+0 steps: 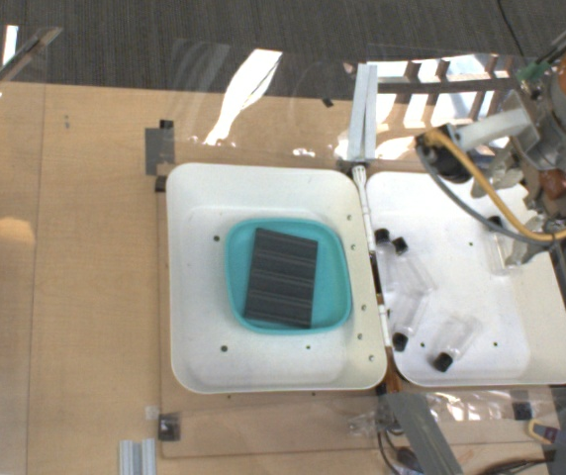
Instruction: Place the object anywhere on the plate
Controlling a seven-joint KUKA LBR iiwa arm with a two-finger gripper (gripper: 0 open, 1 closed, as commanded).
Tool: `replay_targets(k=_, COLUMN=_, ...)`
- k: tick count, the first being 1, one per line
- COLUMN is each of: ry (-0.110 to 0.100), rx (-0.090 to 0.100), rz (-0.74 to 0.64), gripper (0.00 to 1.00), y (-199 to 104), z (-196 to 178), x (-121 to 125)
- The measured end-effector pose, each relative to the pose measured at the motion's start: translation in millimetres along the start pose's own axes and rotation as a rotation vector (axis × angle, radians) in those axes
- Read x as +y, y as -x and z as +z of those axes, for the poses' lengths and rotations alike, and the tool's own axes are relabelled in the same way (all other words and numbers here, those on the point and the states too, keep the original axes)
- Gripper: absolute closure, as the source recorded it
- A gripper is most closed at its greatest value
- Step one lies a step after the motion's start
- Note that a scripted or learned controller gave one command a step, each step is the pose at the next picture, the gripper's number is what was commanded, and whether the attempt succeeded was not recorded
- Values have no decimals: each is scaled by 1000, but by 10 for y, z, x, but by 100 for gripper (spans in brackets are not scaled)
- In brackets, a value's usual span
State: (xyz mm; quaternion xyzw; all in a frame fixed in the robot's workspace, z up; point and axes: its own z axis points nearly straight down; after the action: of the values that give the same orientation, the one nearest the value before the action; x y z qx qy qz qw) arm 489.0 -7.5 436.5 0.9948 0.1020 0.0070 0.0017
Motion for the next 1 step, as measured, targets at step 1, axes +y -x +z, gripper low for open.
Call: replay_targets(k=1, ry=-1, rx=1, rz=-18, gripper=0, y=-134, z=0, x=-648)
